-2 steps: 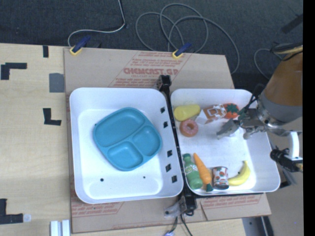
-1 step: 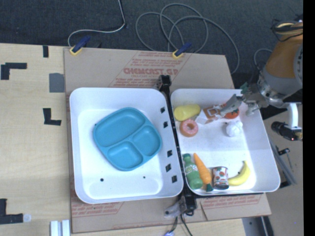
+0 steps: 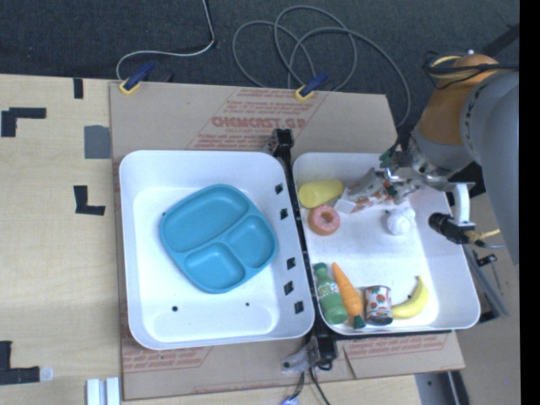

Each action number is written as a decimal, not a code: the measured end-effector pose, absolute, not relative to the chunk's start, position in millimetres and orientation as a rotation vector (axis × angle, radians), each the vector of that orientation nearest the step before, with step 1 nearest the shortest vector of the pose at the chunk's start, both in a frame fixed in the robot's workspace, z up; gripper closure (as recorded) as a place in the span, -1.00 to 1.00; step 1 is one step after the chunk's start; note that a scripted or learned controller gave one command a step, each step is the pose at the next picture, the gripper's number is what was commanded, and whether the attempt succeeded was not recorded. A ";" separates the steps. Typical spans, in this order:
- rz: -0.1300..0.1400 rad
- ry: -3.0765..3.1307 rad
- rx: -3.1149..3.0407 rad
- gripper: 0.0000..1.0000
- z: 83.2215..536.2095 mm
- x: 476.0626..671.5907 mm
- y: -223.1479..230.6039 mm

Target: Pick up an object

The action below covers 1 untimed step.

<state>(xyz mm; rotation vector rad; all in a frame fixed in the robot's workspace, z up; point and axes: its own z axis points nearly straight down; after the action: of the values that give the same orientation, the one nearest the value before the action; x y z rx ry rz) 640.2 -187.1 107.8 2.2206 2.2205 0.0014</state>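
My gripper (image 3: 371, 194) hangs low over the upper part of the right bin (image 3: 439, 264), reaching in from the right under the grey and orange arm (image 3: 460, 116). Just left of it lie a yellow lemon-shaped object (image 3: 320, 192) and a pink ring donut (image 3: 324, 220). A small white shape (image 3: 398, 221) sits just below the gripper; I cannot tell what it is. Along the bin's near edge lie a green bottle (image 3: 325, 292), an orange carrot (image 3: 346, 291), a small can (image 3: 377, 302) and a yellow banana (image 3: 411, 300).
The left bin (image 3: 139, 251) holds a blue divided plate (image 3: 219, 237). Black clips line the wall between the bins (image 3: 290, 226). Cables loop on the dark floor beyond the cardboard sheet (image 3: 245, 121). Bare bin floor lies in the middle of the right bin.
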 end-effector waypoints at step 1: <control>-0.016 2.219 2.244 -1.00 102.9 650.7 -171.6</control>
<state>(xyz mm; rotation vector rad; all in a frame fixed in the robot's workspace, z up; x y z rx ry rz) 650.7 -171.6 102.9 2.2435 2.2186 -0.0163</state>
